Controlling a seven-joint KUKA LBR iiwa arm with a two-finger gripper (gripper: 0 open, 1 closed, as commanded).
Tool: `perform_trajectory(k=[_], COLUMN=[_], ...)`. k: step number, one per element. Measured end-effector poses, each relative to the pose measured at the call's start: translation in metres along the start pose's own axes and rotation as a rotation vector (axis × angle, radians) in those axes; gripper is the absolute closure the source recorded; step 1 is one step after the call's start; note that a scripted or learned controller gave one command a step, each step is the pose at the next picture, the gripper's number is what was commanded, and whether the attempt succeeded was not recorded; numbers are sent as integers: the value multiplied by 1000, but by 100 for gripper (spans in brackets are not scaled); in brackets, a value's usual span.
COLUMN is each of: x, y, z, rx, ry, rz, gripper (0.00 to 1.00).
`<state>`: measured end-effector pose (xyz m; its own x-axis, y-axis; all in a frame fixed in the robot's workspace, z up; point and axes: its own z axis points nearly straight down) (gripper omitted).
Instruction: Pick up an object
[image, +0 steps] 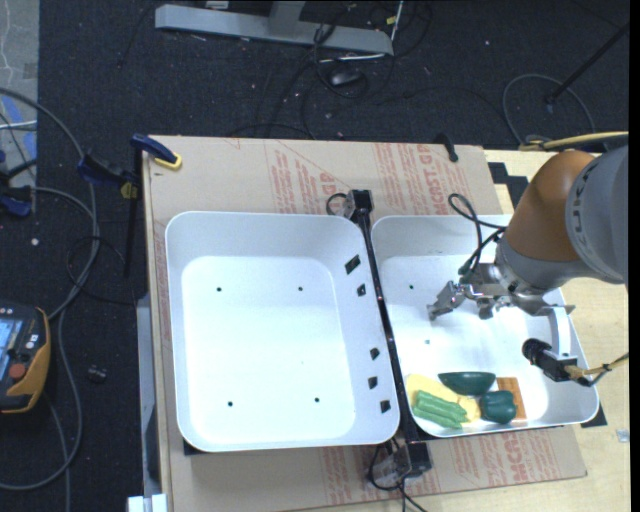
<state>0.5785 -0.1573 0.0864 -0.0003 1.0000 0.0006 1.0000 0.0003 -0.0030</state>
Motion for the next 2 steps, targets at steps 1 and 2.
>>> perform_trajectory(k=[1,2], x=[0,10], y=[1,3], z=[-12,-66], rx=[-4,-7], ry=[-1,-1], rz=[0,-1], gripper=[100,100])
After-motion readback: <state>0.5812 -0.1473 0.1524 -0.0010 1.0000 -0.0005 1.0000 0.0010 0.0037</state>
